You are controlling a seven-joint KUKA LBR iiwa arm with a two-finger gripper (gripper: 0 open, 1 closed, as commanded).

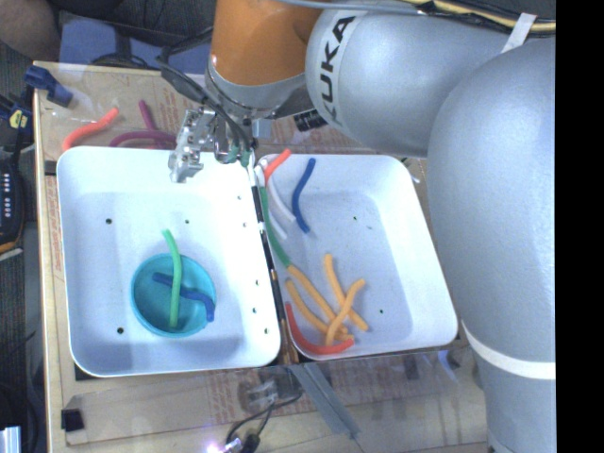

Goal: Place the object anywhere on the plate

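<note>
A round blue plate lies in the front part of the left bin. On the plate rest a long green stick, which juts over the far rim, and a short blue bent piece. My gripper hangs over the left bin's far right corner, well behind the plate. It is open, and nothing shows between its fingers.
The right bin holds a blue curved piece, several orange sticks, a red piece, and green and white strips along its left wall. Red and purple pieces lie on the bench behind the left bin. The arm covers the upper right.
</note>
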